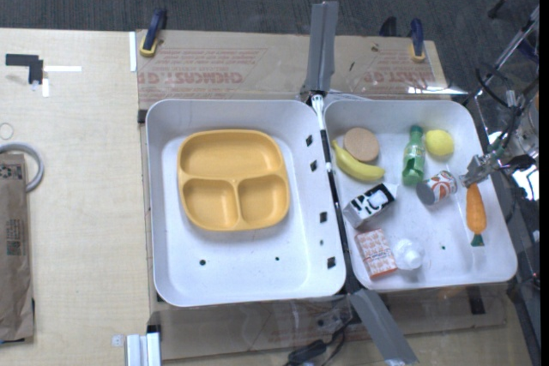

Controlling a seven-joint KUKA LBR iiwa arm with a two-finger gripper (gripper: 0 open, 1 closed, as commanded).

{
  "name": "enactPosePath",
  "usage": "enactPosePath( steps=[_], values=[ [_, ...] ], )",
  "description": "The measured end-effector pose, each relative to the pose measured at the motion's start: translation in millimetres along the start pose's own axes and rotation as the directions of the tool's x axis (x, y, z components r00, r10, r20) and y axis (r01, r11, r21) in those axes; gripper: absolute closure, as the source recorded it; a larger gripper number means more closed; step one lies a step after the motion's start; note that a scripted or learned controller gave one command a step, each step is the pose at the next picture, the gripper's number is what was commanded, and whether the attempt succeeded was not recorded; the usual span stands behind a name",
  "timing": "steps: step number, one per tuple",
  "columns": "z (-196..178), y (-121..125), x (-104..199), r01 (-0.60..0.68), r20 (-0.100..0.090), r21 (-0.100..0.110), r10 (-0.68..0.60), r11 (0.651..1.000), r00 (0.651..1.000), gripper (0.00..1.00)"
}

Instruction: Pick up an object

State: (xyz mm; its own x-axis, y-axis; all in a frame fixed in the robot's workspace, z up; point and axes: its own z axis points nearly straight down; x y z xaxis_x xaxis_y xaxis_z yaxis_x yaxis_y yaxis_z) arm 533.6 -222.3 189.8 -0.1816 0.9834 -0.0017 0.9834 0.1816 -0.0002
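Note:
The right bin (446, 270) holds several objects. A banana (356, 163) lies beside a brown round disc (362, 143). A green bottle (413, 155) lies next to a yellow lemon (439, 142). A red and white can (437, 187) lies on its side, with an orange carrot (476, 212) to its right. A black and white box (371, 203), a red patterned packet (375, 254) and a clear plastic piece (407, 254) lie nearer the front. My gripper (480, 165) hangs at the bin's right rim, just above the carrot and to the right of the can, mostly lost among cables.
The left bin (171, 270) holds a yellow divided plate (232, 179). A grey divider bar (322, 47) runs up between the bins. Blue clamps (155, 27) hold cardboard at the back. Cables and dark frame parts (515, 107) crowd the right edge.

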Motion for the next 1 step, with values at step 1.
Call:
enactPosePath(
  steps=[1],
  values=[
    [-37.7,24.8,86.4,-0.140,-0.001,0.001,0.140,0.990,0.990,1.00]
  ],
)
